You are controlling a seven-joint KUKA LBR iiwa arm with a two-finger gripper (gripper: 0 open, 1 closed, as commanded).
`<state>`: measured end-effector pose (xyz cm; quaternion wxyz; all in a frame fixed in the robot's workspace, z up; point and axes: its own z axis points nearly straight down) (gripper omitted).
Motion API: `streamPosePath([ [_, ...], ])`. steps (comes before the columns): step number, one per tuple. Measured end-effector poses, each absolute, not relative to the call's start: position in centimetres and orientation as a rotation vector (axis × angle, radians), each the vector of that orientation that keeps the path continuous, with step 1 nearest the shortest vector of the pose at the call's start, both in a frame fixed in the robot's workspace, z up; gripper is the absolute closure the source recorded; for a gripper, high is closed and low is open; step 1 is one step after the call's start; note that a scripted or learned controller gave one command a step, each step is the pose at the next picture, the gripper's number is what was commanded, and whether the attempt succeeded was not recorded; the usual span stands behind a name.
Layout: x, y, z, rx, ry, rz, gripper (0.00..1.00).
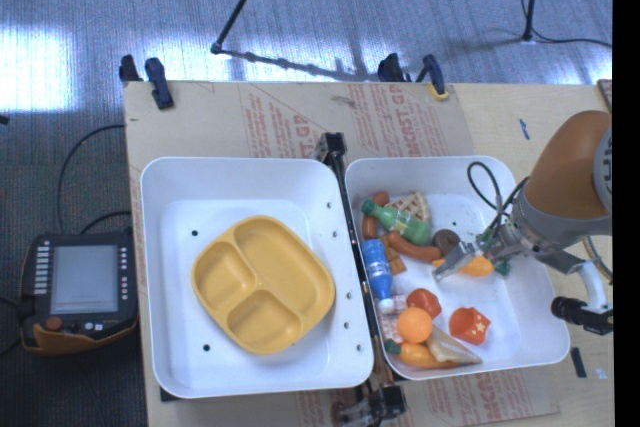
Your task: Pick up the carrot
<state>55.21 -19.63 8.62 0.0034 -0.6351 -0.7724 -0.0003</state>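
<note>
Camera view: gripper (462,262) low in the right bin (540,340), fingers mostly blurred against clutter, so can't tell how far apart. An orange piece sits right at the tips, touching; held or not unclear. Carrot (414,248) lies just left, beside a green bottle (397,220). Blue bottle (377,270) nearby. Yellow tray (262,284) in left bin. Arm cut off at right.
</note>
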Motion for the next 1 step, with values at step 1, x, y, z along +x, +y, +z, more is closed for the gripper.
streamPosePath([
  [1, 55.26, -19.78, 9.67, -1.998, -2.418, -0.001, 1.00],
])
